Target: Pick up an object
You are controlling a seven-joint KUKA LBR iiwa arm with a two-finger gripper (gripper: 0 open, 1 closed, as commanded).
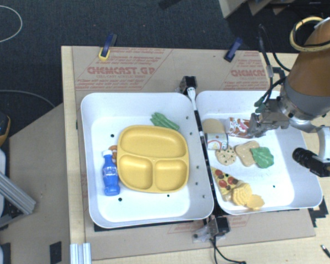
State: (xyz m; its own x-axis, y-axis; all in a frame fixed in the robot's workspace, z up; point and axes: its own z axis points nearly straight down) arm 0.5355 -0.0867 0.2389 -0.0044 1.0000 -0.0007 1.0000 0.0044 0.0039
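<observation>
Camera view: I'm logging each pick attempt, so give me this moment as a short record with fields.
left bin: yellow divided plate, blue bottle at its left, green item above it
right bin: toy foods, among them a cookie, a pizza slice, a green leaf piece
gripper: low over the right bin's upper part, by a red and white packet
grasp: cannot tell from this angle
arm: comes in from the view's right
</observation>
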